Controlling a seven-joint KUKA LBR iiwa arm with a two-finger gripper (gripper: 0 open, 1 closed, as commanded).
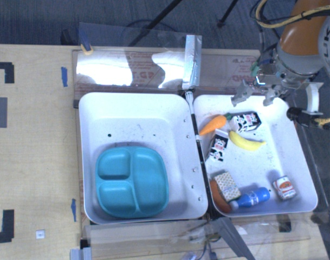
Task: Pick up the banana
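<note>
The yellow banana (246,141) lies in the right bin (300,161), in its upper middle, just below a black-and-white patterned carton (245,122). My gripper (257,97) hangs over the bin's far edge, above and slightly right of the banana, well apart from it. Its two fingers (241,97) spread apart with nothing between them.
An orange carrot (213,125) and a second patterned carton (219,146) lie left of the banana. A checkered box (227,185), a blue bottle (252,198) and a small can (284,188) lie near the front. The left bin (99,112) holds a teal divided plate (132,181).
</note>
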